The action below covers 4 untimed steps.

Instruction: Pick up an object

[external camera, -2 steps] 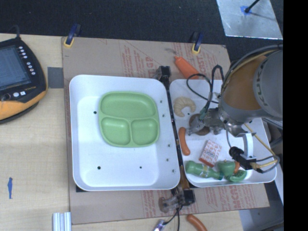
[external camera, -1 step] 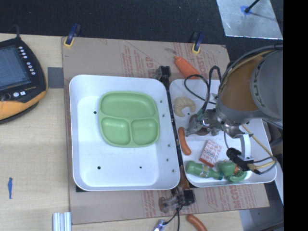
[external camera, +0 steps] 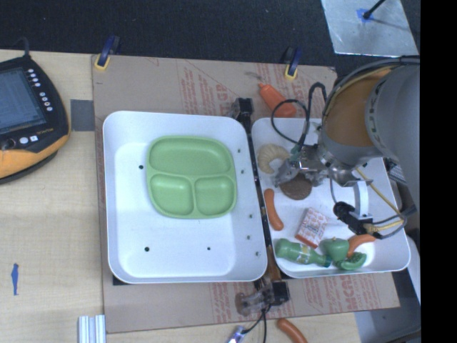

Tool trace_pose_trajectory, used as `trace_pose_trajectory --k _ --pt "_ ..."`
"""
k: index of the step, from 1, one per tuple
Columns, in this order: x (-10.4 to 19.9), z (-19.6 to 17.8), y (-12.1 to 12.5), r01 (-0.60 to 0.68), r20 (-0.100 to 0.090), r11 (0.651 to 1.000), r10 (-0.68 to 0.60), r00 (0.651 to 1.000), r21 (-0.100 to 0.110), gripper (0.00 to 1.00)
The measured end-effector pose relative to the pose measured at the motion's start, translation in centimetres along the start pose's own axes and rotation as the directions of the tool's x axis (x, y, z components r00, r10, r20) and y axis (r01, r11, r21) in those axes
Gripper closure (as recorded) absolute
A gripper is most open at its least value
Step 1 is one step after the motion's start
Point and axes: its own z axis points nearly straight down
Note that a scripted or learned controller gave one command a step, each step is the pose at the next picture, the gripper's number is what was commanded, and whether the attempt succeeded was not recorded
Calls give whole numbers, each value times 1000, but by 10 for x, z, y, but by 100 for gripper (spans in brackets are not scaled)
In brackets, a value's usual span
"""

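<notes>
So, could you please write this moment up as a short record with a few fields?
left bin: holds a green divided plate
right bin: holds an orange sausage, a brown disc, a red-and-white packet and a green bottle
gripper: low over the right bin, at the brown disc; fingers unclear
arm: reaches in from the right
outside the bins: a carrot on the bench
</notes>
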Motion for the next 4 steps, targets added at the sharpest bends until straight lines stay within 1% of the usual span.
trace_pose_trajectory --k 1,2,3,4 --pt "-2 -13 1 0 2 1000 0 1000 -4 100" --pt "84 -101 -28 2 -2 1000 -2 1000 -1 100" --pt "83 -100 -29 1 -1 1000 -1 1000 0 0" --pt "24 -100 -39 -1 0 1000 1 1000 1 0"
